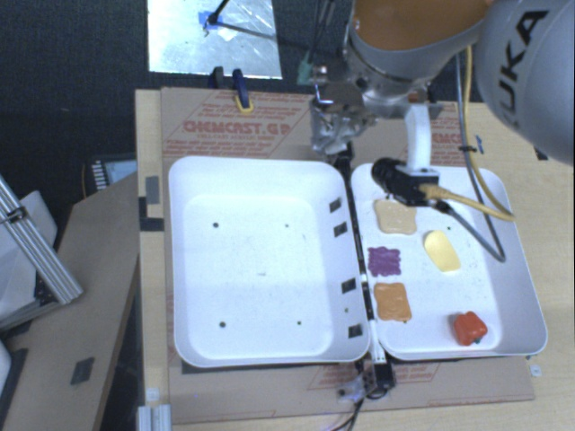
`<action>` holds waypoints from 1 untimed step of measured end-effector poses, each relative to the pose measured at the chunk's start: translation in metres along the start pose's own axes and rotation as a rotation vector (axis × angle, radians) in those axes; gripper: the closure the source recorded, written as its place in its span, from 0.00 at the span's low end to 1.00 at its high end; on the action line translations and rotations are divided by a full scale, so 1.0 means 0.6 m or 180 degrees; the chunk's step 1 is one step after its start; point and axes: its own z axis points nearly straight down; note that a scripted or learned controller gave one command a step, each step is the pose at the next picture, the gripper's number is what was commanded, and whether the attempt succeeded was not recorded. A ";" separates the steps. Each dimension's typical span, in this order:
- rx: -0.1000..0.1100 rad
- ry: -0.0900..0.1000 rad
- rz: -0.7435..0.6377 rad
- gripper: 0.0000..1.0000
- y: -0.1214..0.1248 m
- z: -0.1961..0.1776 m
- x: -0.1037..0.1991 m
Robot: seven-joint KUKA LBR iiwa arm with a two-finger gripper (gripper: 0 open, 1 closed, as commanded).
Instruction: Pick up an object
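My gripper (pixel 338 147) hangs over the back edge of the bench where the two bins meet, above the divider. Nothing shows beneath it. The right bin (pixel 521 285) holds five small things. A tan flat piece (pixel 395 216) lies at the back, nearest the gripper. A pale yellow oval piece (pixel 441 250) sits to its right and further forward. Below the tan one are a purple piece (pixel 384 260) and an orange-brown piece (pixel 393 301). A red piece (pixel 468 328) rests at the front right.
The left bin (pixel 193 268) stands beside the right one, with a row of dark clips (pixel 346 259) along the shared wall. A shiny metal sheet (pixel 214 25) lies behind the bench. The arm's grey and orange body (pixel 422 16) looms over the back right.
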 end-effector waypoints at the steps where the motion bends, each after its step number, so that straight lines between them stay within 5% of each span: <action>1: -0.0004 0.0011 -0.0039 1.00 -0.100 0.013 0.108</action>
